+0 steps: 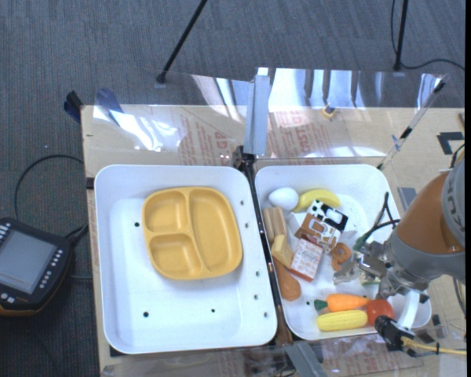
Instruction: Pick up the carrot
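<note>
The counter [141, 136] fills the middle of the view, its far side under a shiny clear sheet whose glare washes out the printing beneath. On it sit two white bins side by side: the left bin [125, 320] carries a yellow divided plate [193, 232], lying flat and a little turned, with all three compartments bare. The right bin [377, 181] is crowded, and its near right corner is hidden behind the arm [428, 238], which comes in from the right, grey with its orange band, partly cut off by the frame edge. Down at the wrist, the end effector [359, 264] is a tangle of dark metal and cable low over the bin's right side; whether it is spread or pressed together I cannot tell, and nothing is plainly pinched there. Just below it lies the carrot [347, 302], orange, on its side at the near end of the right bin, green tip pointing left. A corn cob [342, 320] lies right alongside it, nearer the rim, and a red piece [381, 309] sits at the carrot's right end, half covered by the arm. Further back: a banana [317, 199], a white egg [282, 198], and a small carton [306, 259].
</note>
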You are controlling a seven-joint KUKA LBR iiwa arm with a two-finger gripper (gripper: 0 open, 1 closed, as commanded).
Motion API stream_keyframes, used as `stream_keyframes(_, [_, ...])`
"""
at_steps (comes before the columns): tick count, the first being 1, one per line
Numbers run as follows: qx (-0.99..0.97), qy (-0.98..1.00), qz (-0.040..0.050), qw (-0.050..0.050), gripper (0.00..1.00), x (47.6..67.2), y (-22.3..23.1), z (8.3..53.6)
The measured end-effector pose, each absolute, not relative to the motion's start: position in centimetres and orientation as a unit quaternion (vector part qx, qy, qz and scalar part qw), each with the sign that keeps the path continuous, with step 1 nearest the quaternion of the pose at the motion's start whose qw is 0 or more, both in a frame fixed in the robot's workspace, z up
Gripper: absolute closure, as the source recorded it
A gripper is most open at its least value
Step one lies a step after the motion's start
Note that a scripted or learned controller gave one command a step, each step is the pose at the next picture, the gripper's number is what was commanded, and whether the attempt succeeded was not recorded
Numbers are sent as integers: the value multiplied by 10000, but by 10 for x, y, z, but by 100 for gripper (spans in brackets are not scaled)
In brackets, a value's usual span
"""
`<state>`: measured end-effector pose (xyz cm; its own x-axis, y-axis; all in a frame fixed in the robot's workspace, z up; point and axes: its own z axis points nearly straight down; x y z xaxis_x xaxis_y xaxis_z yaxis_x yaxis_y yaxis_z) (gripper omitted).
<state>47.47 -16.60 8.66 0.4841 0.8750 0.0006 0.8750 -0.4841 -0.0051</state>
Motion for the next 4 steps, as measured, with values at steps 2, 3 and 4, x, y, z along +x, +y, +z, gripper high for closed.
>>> stream_keyframes(2, [-8254, -5646, 13, 35, 0, 477, -130, 86])
stream_keyframes(3, [-7677, -6408, 11, 32, 0, 475, -122, 86])
stream_keyframes(4, [-6777, -7353, 6, 29, 0, 475, -151, 86])
